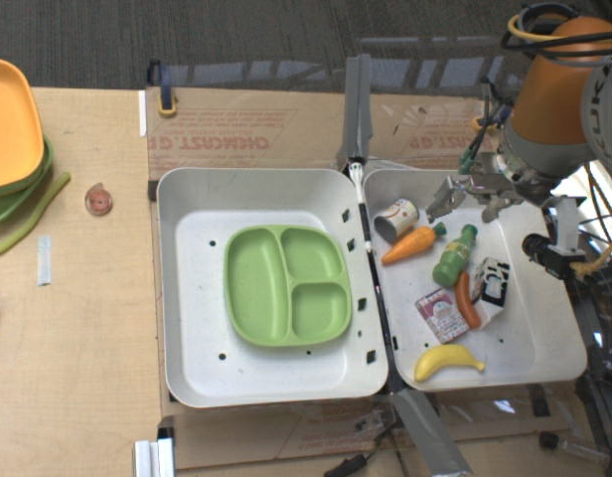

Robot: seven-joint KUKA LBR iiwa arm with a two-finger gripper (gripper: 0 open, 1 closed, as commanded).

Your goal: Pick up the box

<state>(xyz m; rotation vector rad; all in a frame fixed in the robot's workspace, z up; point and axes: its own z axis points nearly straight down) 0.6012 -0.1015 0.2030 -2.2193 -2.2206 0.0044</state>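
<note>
One hand open, empty, above right bin

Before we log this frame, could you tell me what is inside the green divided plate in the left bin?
The green divided plate lies flat in the left bin. All three of its compartments show bare green. The bin floor beneath the plate is covered.

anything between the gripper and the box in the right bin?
Nothing sits on the box. The gripper hangs above the right bin, up-left of it. A green bottle lies between them, and a red sausage-shaped toy crowds the box's left edge.
</note>
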